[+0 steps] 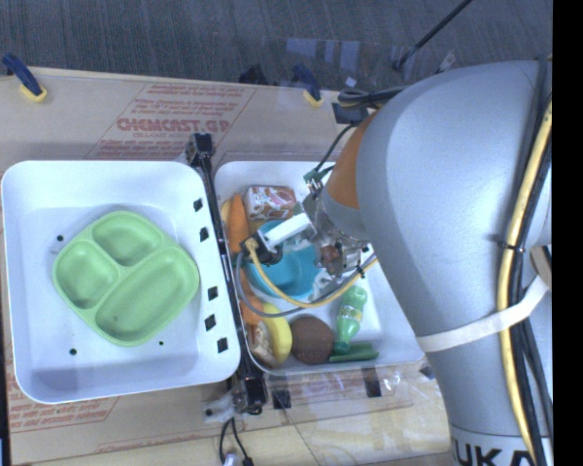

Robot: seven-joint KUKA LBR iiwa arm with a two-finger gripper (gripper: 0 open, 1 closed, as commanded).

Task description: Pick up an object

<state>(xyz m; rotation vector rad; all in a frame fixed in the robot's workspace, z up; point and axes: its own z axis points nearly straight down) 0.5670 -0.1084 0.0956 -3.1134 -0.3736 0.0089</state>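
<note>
Red print reading "CHEMCAST GP" stands on the brown paper sheet point(165, 115) along the bench's far edge behind the left bin, smaller lines around it illegible, and "UKA" shows on the arm's base point(500, 449).

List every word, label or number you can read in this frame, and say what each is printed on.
"CHEMCAST GP": red print on the brown sheet under the bins; smaller lines too blurred.
"UKA": partial letters on the arm's base.
Packet in the right bin: print unreadable.
</note>
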